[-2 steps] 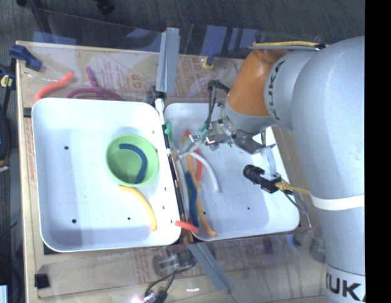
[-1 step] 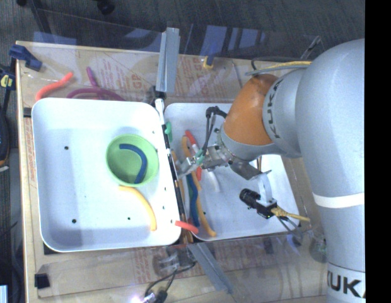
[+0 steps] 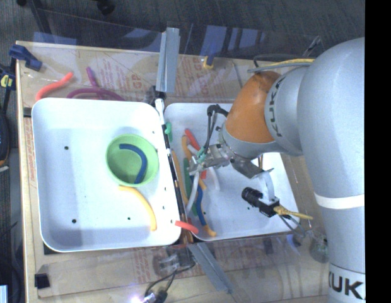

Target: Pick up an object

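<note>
Arm [image 3: 334, 106]: grey, enters from the right and covers the right edge of the right bin. Orange band [image 3: 249, 115] sits above the wrist, over the upper middle of that bin.

Bench [image 3: 88, 62]: pale top, two white bins side by side, their inner walls touching.

Left bin [image 3: 57, 169]: holds three items, listed below.

Right bin [image 3: 236, 216]: the bare floor shows at lower centre. The contents are crowded against its left wall.

Green round dish [image 3: 125, 163]: right of centre in the left bin, lying flat.

Cluster of thin coloured pieces [image 3: 194, 197]: along the left wall of the right bin, overlapping one another. A white tube and orange and green strips can be made out, with a red-orange strip [image 3: 191, 139] at the upper end. The exact count is not readable.

Gripper [image 3: 199, 166]: low over the cluster, near its middle. At this slant it is not clear whether it is clenched, released or grasping anything. It possibly touches the white tube, but that is uncertain.

Yellow curved strip [image 3: 145, 204]: on the left bin floor, just below the dish.

Blue curved piece [image 3: 140, 160]: lying on the dish, on its right side.

Outside the bins, at the upper left of the bench: a magenta loop [image 3: 94, 93] and an orange-red strip [image 3: 53, 86], both near the left bin's top wall.
</note>
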Controlling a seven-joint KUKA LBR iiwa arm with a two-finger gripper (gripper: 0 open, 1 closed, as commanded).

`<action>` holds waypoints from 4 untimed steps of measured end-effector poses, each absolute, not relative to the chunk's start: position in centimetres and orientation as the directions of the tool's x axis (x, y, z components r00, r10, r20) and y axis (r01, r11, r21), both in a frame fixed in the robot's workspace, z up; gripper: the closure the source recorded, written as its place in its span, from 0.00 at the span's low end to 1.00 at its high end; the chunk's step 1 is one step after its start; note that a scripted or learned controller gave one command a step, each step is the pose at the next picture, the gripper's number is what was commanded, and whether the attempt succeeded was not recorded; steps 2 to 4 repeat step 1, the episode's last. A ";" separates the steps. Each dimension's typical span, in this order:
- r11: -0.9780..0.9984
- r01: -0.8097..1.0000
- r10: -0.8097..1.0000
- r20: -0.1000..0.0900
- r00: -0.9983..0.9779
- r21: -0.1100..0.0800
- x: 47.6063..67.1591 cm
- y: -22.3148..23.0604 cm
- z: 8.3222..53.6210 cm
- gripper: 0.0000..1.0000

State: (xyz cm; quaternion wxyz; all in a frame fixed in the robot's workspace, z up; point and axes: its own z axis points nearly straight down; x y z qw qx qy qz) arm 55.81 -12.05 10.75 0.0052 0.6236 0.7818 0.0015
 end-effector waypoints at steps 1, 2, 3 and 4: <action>0.121 0.993 0.993 0.001 -0.121 -0.002 60.4 -6.4 19.9 1.00; 0.121 0.993 0.993 0.001 -0.121 -0.002 60.4 -6.4 19.9 1.00; 0.121 0.993 0.993 0.001 -0.121 -0.002 60.4 -6.4 19.9 1.00; 0.121 0.993 0.993 0.001 -0.121 -0.002 60.4 -6.4 19.9 1.00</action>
